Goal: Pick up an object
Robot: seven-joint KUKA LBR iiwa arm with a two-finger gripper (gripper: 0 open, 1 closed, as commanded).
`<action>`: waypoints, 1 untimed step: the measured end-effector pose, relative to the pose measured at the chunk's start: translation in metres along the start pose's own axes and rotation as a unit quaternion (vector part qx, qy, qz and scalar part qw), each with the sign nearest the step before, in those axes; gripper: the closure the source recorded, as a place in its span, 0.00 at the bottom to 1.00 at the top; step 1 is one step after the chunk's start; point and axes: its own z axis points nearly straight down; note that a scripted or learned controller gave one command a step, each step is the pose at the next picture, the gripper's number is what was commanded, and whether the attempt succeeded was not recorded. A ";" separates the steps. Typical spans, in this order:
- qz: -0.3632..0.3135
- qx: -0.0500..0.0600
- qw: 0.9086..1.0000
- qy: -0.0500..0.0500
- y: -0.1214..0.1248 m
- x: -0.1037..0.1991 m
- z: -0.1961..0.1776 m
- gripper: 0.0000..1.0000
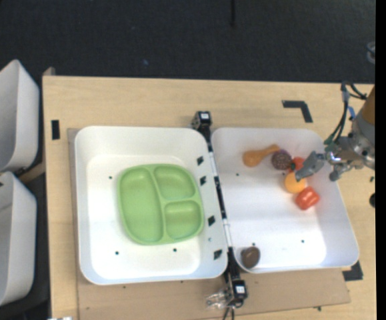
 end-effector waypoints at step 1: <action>-0.002 -0.006 1.000 -0.002 0.003 0.001 -0.008 0.00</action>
